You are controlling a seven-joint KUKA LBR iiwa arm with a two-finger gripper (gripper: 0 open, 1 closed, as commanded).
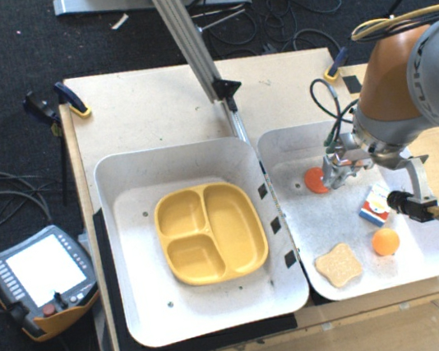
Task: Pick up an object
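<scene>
The gripper [336, 177] is low in the right bin [434, 260], against a small red-orange object [315, 181]. Cannot tell whether the fingers are apart or together. Toast slice [338, 266], orange ball [386, 243] and a small box [374, 210] lie nearer the front. The left bin [142, 308] holds a yellow divided tray [210, 232].

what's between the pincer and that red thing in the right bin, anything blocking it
Nothing visible blocks it. The pincer sits low in the right bin, right beside the red object. The small box, orange ball and bread slice all lie apart, nearer the bin's front edge.
</scene>
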